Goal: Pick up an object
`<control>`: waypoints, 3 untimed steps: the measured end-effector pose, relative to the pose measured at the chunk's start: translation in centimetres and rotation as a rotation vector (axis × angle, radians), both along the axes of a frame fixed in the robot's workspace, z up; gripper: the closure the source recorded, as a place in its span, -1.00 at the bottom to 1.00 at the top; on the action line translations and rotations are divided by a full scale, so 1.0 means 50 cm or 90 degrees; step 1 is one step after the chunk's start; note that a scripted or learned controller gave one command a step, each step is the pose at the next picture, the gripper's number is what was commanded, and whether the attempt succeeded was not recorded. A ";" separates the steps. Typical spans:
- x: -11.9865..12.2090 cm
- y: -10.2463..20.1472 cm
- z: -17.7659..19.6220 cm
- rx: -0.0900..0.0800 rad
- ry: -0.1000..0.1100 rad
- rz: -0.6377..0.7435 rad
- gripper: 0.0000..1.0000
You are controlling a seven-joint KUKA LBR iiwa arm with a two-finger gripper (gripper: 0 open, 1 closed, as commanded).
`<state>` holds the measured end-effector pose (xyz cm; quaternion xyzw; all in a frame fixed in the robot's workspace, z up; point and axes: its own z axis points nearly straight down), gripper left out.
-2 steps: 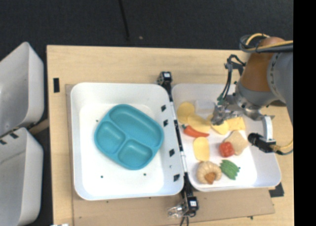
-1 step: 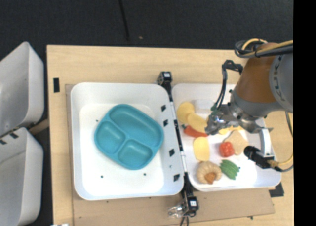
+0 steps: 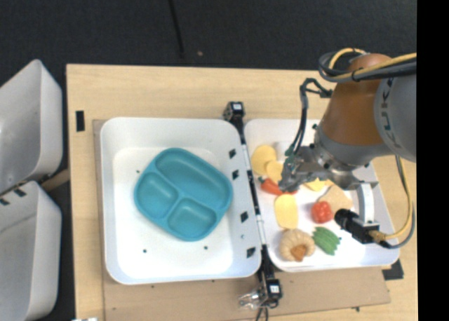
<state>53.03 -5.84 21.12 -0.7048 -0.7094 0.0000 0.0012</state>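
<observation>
Left bin [image 3: 112, 172] offers wide open floor all round the blue divided plate [image 3: 184, 193], which sits near its middle, with the roomiest strip along the near wall. Right bin [image 3: 379, 260] is crowded: yellow pieces [image 3: 264, 159], a red-orange piece [image 3: 271, 186], a yellow block [image 3: 285, 210], a red piece [image 3: 322, 211], a green piece [image 3: 326, 239] and a tan lump [image 3: 296, 244] sit close together, gaps narrow. The arm [image 3: 358, 120] covers that bin's far right. Between the bins, the black-clipped divider [image 3: 247, 193] blocks sideways passage.

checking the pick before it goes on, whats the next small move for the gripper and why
Probably a short straight descent. The gripper sits low in the right bin, just above the orange-red piece beside the yellow pieces, and nothing is visibly held yet.
</observation>
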 end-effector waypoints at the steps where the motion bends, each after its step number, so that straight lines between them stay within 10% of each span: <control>1: -0.035 0.140 0.191 0.000 -0.004 0.002 1.00; 3: -0.078 0.351 0.409 -0.003 0.000 -0.001 1.00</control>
